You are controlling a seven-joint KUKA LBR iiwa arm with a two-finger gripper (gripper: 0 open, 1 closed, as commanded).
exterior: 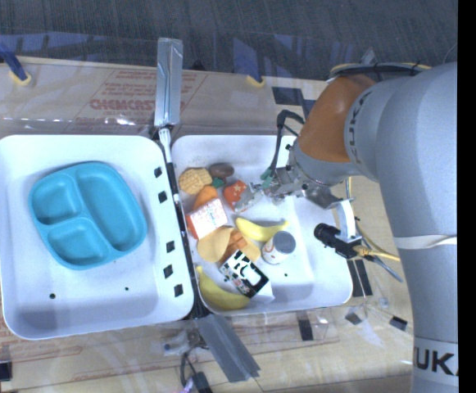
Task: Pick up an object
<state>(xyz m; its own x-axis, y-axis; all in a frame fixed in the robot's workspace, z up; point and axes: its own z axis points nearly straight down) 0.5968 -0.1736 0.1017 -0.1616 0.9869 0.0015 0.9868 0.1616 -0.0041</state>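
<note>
Two bins | gripper (pixel 272 183) low in right bin (pixel 324 289), above tomato (pixel 236 192) | jaw state: cannot tell | risk: crowded neighbours block grasp

White bins: two, a left bin (pixel 8 244) and a right bin (pixel 319 281). Blue divided plate (pixel 88 213), three compartments: one, in the left bin. Bananas: two, one (pixel 260 229) mid-pile, one (pixel 221 297) along the right bin's near edge. Round waffle-like biscuit (pixel 192 179): one. Brown lump (pixel 220 171): one. Red-orange fruit-like pieces (pixel 234 191): about two, hard to separate. Red-and-white packet (pixel 207 217): one. Black-and-white printed box (pixel 244 272): one. Small grey-capped jar (pixel 279 245): one. Robot arm (pixel 401 129): one.
</note>
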